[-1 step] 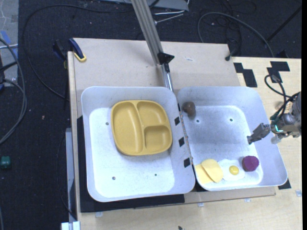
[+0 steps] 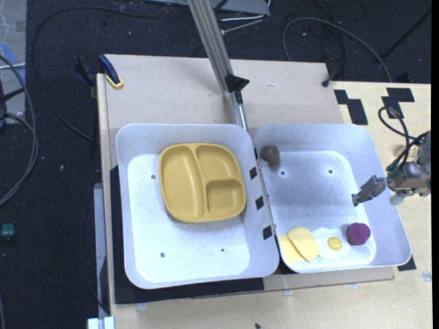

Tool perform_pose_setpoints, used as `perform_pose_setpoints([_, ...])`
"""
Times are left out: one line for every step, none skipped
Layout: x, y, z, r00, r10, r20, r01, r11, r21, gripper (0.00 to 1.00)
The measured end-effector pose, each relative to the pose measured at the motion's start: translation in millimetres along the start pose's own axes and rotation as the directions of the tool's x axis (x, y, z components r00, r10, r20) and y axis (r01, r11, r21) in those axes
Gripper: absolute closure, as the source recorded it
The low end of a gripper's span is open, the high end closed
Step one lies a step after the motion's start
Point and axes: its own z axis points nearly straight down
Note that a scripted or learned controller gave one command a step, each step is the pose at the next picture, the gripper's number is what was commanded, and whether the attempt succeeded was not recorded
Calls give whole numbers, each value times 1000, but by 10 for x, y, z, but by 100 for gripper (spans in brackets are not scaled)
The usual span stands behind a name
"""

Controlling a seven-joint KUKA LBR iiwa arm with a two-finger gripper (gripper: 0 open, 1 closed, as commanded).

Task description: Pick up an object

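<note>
I cannot tell how my gripper (image 2: 368, 190) stands at the right bin's (image 2: 309, 177) edge, holding nothing I can see; the purple ball (image 2: 357, 234) just below me looks light, round, liable to roll, so I'd pinch across its middle

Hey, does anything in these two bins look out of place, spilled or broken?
Nothing stands out. The yellow divided plate lies flat in the left bin; the small food pieces in the right bin sit intact, most along its near edge.

Bench (image 2: 171, 88) bears two white bins (image 2: 137, 204) (touching, seemingly).
</note>
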Motion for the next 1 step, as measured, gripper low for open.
perform_pose_setpoints([61, -61, 468, 1000, 1, -2, -1, 1000, 4, 0])
